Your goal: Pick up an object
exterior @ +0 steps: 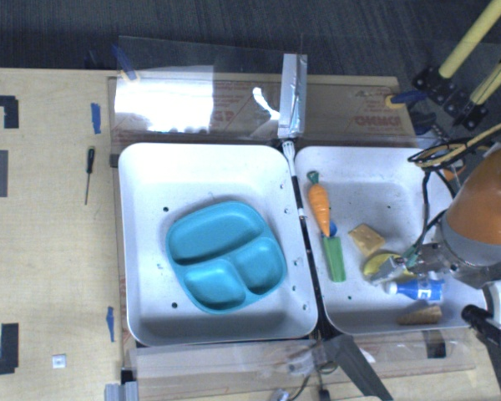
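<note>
Left bin: we are seeing a blue divided tray lying in it, tilted across the floor.
Right bin: we are counting a toy carrot along its left wall, a green stick just below the carrot, a tan block near the middle, a yellow piece beside that, a blue-and-white tube and a brown piece toward the near wall.
Arm: we are seeing it reaching in over the right bin's right side.
Gripper: it is hanging just beside the yellow piece, possibly touching it; we cannot tell its state.
</note>
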Tool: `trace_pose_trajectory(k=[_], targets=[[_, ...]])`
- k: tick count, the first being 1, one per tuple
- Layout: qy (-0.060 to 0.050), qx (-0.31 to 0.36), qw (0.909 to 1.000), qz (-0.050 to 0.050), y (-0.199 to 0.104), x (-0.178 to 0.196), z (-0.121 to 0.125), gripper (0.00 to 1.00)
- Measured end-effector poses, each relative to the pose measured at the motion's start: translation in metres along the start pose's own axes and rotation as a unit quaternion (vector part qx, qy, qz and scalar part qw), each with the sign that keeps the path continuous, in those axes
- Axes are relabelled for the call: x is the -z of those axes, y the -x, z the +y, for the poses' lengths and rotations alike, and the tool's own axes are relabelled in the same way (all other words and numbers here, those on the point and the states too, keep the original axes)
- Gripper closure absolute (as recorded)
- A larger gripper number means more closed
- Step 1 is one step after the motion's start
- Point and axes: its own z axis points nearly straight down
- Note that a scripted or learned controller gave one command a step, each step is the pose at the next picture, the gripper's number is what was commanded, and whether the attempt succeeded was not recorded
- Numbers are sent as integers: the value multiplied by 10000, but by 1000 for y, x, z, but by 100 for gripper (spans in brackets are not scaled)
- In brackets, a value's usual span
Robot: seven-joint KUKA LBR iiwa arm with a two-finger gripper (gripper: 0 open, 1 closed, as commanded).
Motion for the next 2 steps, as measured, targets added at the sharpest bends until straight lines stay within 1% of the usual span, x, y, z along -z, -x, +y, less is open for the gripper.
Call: trace_pose_trajectory(k=[1,2], targets=[[31,-9,10000,-17,1,11,2,100],[28,-500,9987,2,-99,173,13,100]])
